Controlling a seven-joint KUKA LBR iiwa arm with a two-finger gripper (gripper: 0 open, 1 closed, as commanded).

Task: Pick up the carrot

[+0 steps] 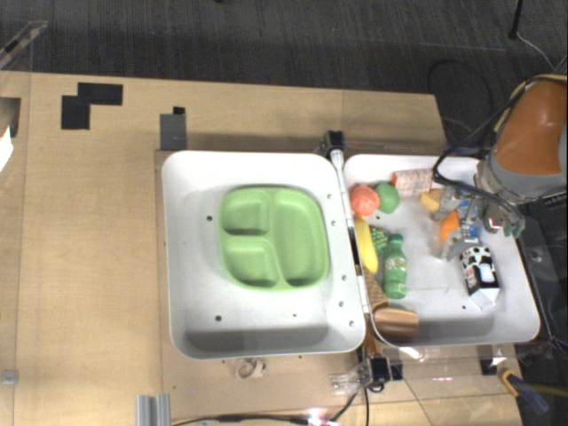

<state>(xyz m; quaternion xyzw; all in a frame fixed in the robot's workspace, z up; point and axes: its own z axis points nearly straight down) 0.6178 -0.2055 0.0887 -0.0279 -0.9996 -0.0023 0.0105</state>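
Note:
The carrot (449, 226) is a small orange piece in the right bin (515, 327), near its middle back. My gripper (466, 222) hangs right over and just beside the carrot, reaching in from the right under the arm's orange band (532, 136). The wrist and its cables hide part of the carrot, so I cannot tell whether it is held.
The right bin also holds a red tomato (364, 200), a green ball (387, 196), a banana (365, 248), a green bottle (393, 266), a brown piece (396, 321), a yellow piece (430, 201), a wrapped packet (411, 181) and a black-and-white box (479, 270). A green divided plate (271, 236) lies in the left bin (191, 318).

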